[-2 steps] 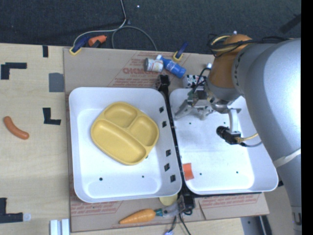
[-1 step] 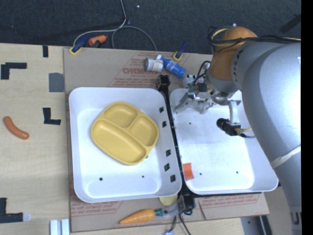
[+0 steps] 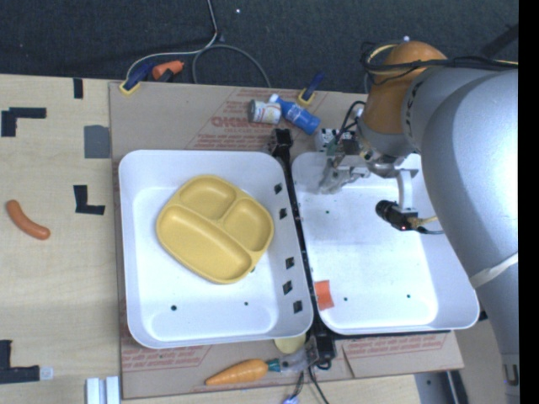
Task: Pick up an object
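Note:
A yellow divided plate lies in the left bin. A small orange block rests near the front left corner of the right bin. My gripper hangs low over the far left corner of the right bin, below the orange-banded wrist. It is well behind the orange block and apart from it. Nothing shows between its tips.
A toy carrot lies on the cardboard in front of the bins. A blue and white bottle lies behind them, near a blue clamp. A sausage lies far left on the bench. The grey arm covers the right bin's right side.

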Tool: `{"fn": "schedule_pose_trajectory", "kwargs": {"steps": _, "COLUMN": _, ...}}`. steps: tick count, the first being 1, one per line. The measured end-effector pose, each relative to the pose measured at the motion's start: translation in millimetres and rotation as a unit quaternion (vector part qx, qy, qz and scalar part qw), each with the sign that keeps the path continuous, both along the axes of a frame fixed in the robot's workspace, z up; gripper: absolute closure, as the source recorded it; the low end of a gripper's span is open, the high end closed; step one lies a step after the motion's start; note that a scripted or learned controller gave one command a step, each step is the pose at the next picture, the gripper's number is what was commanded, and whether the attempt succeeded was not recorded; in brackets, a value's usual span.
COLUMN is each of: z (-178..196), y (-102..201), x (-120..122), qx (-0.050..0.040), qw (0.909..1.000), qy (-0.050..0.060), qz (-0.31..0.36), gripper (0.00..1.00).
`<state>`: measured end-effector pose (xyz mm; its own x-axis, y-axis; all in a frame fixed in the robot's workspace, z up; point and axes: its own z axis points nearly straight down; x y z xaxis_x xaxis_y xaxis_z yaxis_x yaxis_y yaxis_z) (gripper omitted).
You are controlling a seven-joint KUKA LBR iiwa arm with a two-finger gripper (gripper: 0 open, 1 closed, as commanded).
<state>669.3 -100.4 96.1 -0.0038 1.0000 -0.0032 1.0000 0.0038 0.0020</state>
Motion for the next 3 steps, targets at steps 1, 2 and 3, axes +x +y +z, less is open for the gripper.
{"fn": "schedule_pose_trajectory", "kwargs": {"steps": 1, "z": -1, "y": 0, "x": 0, "qx": -0.0003, "qw": 1.0, "qy": 0.0, "qz": 0.0, "gripper": 0.0}}
{"fn": "schedule_pose_trajectory", "kwargs": {"steps": 2, "z": -11, "y": 5, "x": -8, "qx": 0.0, "qw": 1.0, "qy": 0.0, "qz": -0.002, "gripper": 0.0}}
{"fn": "schedule_pose_trajectory", "kwargs": {"steps": 3, "z": -10, "y": 3, "x": -15, "qx": 0.0002, "qw": 1.0, "qy": -0.001, "qz": -0.001, "gripper": 0.0}}
